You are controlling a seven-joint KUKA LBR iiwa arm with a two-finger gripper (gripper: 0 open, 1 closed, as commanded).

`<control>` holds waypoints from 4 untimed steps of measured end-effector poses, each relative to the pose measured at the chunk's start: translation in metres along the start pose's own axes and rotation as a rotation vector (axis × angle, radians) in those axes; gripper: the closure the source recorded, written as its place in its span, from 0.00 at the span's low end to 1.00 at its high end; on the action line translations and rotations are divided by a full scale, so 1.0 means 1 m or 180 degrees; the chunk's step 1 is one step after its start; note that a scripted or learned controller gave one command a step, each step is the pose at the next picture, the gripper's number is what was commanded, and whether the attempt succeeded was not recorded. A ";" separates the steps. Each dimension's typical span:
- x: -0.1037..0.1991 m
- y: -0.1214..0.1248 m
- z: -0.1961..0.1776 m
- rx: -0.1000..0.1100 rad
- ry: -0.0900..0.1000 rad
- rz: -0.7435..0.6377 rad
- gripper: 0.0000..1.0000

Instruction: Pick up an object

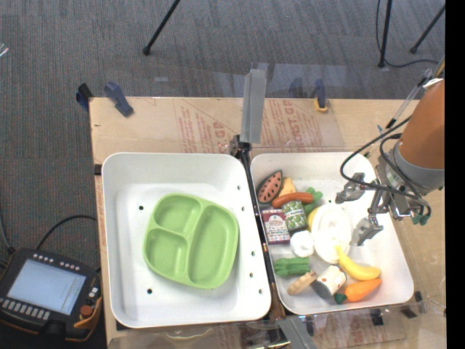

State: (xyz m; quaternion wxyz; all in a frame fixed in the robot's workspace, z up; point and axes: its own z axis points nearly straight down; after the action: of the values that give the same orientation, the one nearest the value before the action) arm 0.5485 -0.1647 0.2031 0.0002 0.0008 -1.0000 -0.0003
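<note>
Grey ribbed carpet (218, 27) fills the upper part of the frame and runs down the left side, crossed by black tripod legs (166, 17) at upper centre and upper right. On the carpet at lower left lies a control pendant (47, 289) with a pale screen, its black cable looping upward. A brown tabletop (174, 122) occupies the middle of the frame, with blue clamps (118, 98) at its upper left corner and a grey upright post (253, 107) at its centre.

Two white bins sit side by side on it. In the left bin (120, 173) rests a green divided plate (192, 240), slightly tilted, with three compartments.

The right bin (403, 267) holds a crowd of toy foods: a white disc (333, 227) near the centre, a banana (356, 266) and a carrot (361, 289) at lower right, a watermelon slice (269, 185) at upper left, a dark red box (276, 226) and a green box (293, 214) just beside each other, and a green vegetable (291, 267) lower down.

From the right edge the arm (425, 133) reaches in, its orange band visible. Its end effector (361, 211) hangs over the right part of the right bin, fingers spread apart, with nothing between them, just above and right of the white disc.
</note>
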 end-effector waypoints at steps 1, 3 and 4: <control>-0.009 0.047 0.106 -0.0002 0.0003 0.0200 0.00; -0.088 0.075 0.114 0.0021 -0.0009 0.1158 0.00; -0.088 0.052 0.114 0.0000 -0.0010 0.1460 0.00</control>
State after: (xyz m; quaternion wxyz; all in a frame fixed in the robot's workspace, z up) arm 0.6360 -0.1125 0.0889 -0.0013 -0.2265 -0.9740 -0.0002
